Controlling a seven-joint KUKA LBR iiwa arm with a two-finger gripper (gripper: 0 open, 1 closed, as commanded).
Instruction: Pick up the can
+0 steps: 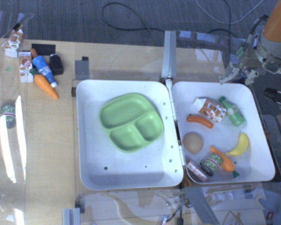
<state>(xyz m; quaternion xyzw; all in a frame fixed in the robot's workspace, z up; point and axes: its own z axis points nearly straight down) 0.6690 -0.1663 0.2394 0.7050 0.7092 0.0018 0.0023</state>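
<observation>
The can (211, 164), small with a green and red label, lies near the front edge of the right bin (257, 125). A toy carrot (225, 160) touches it on the right, and a dark red and white packet (196, 170) lies against it on the left. My gripper (236, 77) hangs over the back rim of the right bin, far behind the can. Its fingers look spread, with nothing between them.
The right bin also holds a green bottle (232, 111), an orange carton (211, 109), a sausage (200, 121), a beige ball (193, 143) and a banana (240, 145). A green divided plate (131, 122) lies in the left bin (89, 163). Small toys (44, 76) sit on the bench at far left.
</observation>
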